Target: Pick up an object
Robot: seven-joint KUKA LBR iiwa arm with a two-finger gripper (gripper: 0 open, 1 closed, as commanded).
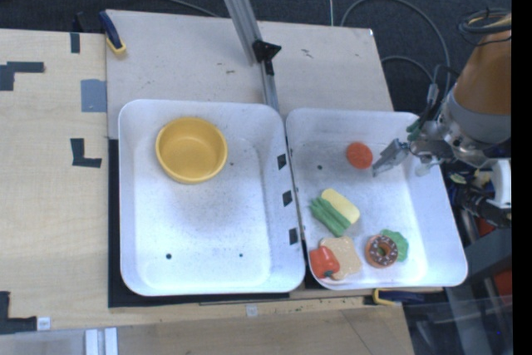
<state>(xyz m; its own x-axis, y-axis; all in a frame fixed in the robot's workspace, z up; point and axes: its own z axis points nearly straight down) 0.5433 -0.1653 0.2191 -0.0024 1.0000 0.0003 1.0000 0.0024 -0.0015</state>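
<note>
two bins [133, 204] | tool [387, 160] beside red ball [359, 155] | finger gap unclear

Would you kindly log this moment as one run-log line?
gripper: open, holding nothing | right of orange ball in right bin | yellow bowl: left bin

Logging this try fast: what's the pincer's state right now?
Pincer: open, holding nothing, poised beside the orange ball in the right bin.
</note>
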